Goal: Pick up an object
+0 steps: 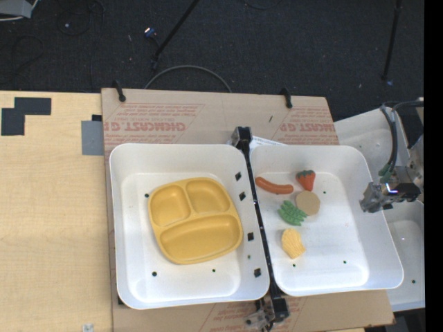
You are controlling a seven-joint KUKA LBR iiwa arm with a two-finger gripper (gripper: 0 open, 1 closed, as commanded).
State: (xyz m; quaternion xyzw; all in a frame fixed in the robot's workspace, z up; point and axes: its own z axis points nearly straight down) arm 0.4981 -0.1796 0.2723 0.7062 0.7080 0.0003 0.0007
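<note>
The right bin holds several toy foods. An orange-red sausage lies near its back left, with a red strawberry beside it. A round tan disc sits next to a green leafy piece. A yellow corn piece lies nearer the front. My gripper hovers over the right rim of this bin, well to the right of all the foods, with nothing seen in it.
The left bin holds a yellow divided plate. A black divider strip runs between the bins. The arm enters from the right over a white surface. Cardboard lies under both bins.
</note>
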